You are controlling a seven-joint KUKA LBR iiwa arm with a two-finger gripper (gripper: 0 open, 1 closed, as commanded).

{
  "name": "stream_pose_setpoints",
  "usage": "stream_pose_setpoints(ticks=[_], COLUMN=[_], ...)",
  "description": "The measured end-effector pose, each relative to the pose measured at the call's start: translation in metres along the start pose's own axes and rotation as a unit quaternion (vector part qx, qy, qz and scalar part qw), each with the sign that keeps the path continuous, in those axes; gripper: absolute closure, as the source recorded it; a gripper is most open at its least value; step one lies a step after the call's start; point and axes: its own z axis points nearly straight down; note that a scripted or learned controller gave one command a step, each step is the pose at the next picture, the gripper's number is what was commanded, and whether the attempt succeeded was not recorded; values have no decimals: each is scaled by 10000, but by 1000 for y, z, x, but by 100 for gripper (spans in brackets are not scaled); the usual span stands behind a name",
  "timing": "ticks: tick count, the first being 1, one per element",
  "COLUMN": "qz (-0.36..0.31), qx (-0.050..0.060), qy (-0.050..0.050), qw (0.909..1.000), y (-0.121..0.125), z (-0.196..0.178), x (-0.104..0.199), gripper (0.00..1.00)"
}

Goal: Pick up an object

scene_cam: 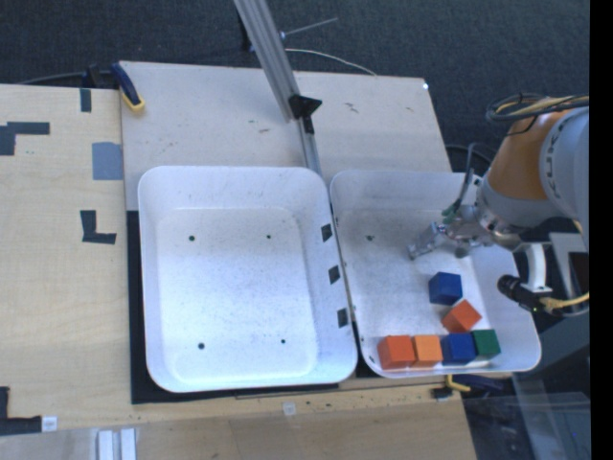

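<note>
Camera view, from above at a slant. Two shallow white bins stand side by side on the bench: the left bin (pixel 153 257) and the right bin (pixel 369 209). The right bin holds six small blocks, all gathered toward its near right corner. Counted by colour: three orange, two blue, one green. Four lie in a row along the near wall, touching one another: an orange block (pixel 396 351), a second orange block (pixel 427 350), a blue block (pixel 459 347) and a green block (pixel 487 342). Just beyond this row rests a tilted orange block (pixel 464 315), and farther still a second blue block (pixel 444 287).

The grey arm with its orange band (pixel 517 166) enters from the right. Its gripper (pixel 419 249) hangs over the middle of the right bin, left of and beyond the far blue block and apart from it; whether the fingers are spread or pressed together cannot be told at this size, and no block lies between them.

A slanting metal rail (pixel 273 51) crosses the far bench and ends between the bins. A blue-and-yellow clamp (pixel 127 86) sits at the far left of the bench.
</note>
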Motion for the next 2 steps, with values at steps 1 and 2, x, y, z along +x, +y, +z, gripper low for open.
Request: stream_pose_setpoints(ticks=[1,2], qz=[-3,-14], qx=[-13,-30], qy=[3,5], qw=[10000,10000], y=[-54,-52], z=[-3,-13], x=[11,12], gripper=[0,100])
